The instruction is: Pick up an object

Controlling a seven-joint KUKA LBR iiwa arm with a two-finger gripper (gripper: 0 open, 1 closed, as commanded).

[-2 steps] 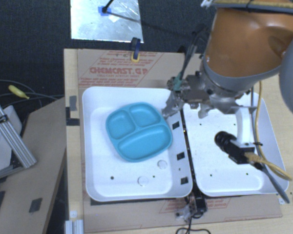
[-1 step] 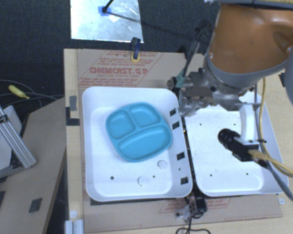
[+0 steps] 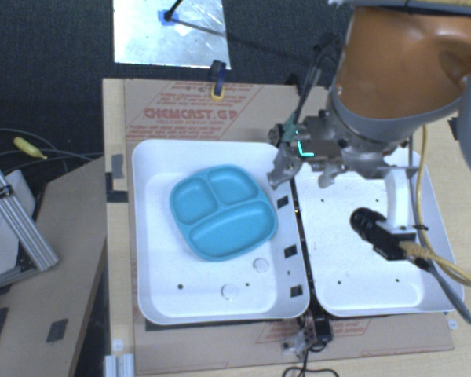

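The pick is not yet made. The blue divided plate (image 3: 222, 222), the one plain candidate for lifting, lies flat in the left bin (image 3: 153, 210), centre-left of the frame, with nothing gripping it. The gripper (image 3: 302, 181) hangs just right of centre, above the ridge where the left bin meets the right bin (image 3: 337, 289). It is near the plate's upper right corner but apart from it. Its two fingers stand spread, and nothing sits between them, as far as the slanted view lets me judge. So the approach, the closing and the lift are all left to do. Two small pale round marks (image 3: 261, 265) lie below the plate; whether they are loose things or part of the bin floor I cannot tell. On the cardboard sheet (image 3: 196, 104) under the bins, upper centre, red print reads "CHEMCAST GP"; the smaller lines around it are too fine to read.
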